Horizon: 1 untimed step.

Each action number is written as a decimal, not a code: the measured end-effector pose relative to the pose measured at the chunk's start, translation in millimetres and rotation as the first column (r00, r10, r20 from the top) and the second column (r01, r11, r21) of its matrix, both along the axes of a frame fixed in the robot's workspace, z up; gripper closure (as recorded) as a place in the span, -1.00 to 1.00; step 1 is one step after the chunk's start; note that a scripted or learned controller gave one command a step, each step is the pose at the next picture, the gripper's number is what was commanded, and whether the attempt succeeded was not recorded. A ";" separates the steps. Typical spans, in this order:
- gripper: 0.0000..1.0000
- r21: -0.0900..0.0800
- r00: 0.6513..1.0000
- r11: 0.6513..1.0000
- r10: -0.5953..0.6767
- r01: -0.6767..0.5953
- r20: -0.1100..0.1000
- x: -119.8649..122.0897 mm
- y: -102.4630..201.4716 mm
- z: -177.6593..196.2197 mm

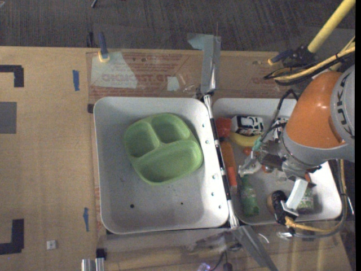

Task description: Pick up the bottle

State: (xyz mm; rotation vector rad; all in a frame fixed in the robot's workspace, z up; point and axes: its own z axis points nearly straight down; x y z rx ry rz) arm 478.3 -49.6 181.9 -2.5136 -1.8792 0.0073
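Bent over the right bin point(333, 199), the arm point(316, 120) hides its tool, grip impossible to tell, beside the green bottle point(249, 197).

Glossy green plastic plate point(163, 149)

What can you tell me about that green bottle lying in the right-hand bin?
The green bottle looks like translucent green plastic with a narrower neck pointing toward the far side of the bin. It lies on its side on the floor of the right bin, close to the wall shared with the left bin, just beyond the near end of a long orange item. Nothing grips it; its label is too blurred to read.
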 end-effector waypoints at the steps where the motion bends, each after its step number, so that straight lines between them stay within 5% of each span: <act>1: -1.00 0.001 1.000 1.000 0.020 -0.020 -0.001 0.0 18.0 0.1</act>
